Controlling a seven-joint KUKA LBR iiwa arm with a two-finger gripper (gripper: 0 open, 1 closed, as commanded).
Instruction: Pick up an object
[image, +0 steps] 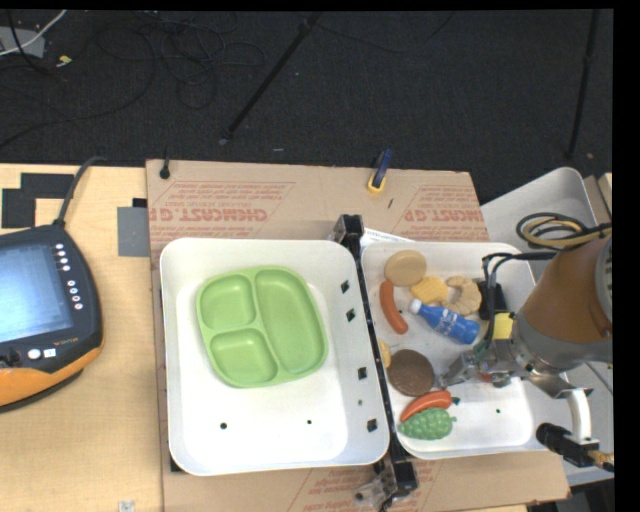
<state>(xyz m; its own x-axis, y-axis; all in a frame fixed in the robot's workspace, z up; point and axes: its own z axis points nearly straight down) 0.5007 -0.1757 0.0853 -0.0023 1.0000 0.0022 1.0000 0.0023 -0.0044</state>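
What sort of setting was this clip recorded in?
Probably a robotics lab bench: two shallow white bins on cardboard, a grey handheld control pendant with a screen, and plastic toy food beneath the grey arm's gripper.

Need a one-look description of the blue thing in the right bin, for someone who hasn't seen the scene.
Start at the right shallow white bin, the one beside the bin holding the green three-compartment plastic tray. Among the toy foods in its upper half lies a small blue plastic bottle with a white cap, tilted, just right of the red sausage-shaped toy and below the yellow piece. It is the only blue item there.
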